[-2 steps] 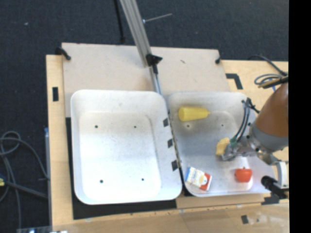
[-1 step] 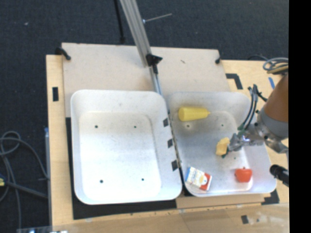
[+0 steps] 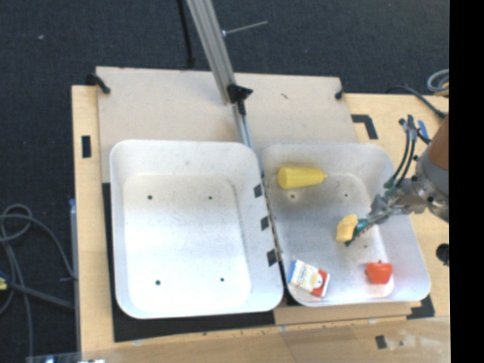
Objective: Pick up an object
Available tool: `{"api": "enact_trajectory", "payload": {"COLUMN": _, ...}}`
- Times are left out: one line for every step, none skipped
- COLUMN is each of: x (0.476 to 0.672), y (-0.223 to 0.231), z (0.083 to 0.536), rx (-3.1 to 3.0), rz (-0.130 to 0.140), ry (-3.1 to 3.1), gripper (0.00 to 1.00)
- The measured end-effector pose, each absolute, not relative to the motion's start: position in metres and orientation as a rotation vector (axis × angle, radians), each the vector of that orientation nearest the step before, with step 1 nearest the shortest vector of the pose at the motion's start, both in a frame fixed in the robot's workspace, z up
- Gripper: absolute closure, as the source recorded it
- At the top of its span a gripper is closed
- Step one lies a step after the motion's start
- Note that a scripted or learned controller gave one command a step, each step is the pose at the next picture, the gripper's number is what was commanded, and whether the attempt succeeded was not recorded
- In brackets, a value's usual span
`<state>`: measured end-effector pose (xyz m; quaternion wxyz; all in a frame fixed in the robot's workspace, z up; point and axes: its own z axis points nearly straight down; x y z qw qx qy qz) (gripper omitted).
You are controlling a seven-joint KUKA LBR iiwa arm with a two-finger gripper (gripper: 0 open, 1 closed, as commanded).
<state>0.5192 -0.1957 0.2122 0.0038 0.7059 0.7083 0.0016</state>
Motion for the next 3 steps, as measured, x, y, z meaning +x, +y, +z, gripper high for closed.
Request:
{"api": "enact_trajectory", "payload": {"x": 0.534, "y": -0.142, "z": 0.225, "rx": 2.21, "rz": 0.006, "ry": 2.228, "gripper": 1.0}}
{"api": "enact_trajectory", "payload": {"x": 0.53, "y": -0.087, "z": 0.224, "rx": 2.213, "rz": 0.003, "ry": 2.229, "gripper": 1.0}}
{"api": "enact_trajectory", "payload": {"x": 0.533, "y": -0.042, "z": 0.223, "rx": 2.214, "rz": 0.003, "ry": 2.23, "gripper": 1.0}}
